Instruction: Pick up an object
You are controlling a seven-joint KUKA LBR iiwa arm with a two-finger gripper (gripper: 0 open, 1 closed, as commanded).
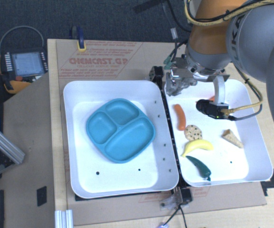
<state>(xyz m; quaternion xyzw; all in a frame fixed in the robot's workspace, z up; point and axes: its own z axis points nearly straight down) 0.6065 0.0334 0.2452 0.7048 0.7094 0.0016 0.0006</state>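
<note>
Two shallow white bins sit side by side on the bench (56, 127). The left bin (80, 175) carries a blue divided plate (120, 129), lying flat near the bin's middle with its three compartments facing up. The right bin (250, 165) carries several small food pieces. An orange sausage (179, 116) lies near the left wall, its long axis running almost straight from the far side to the near side, tilted slightly so the near end sits a little further right. Just below it is a round speckled cookie (193, 132), close to the sausage's near end. A yellow banana (197, 147) lies just under the cookie, its long axis running left to right with the left end dipping toward the near side. Below that, a dark green pepper (199, 166) points diagonally, its upper end at the left and its lower end toward the near right. A tan wedge (232, 137) rests apart from these, further right. The grey arm with its orange band reaches over the far part of the right bin, and the claw (177, 82) hangs over the bin's far left corner, above the sausage and apart from it. Whether the claw is apart or together cannot be told at this angle.
</note>
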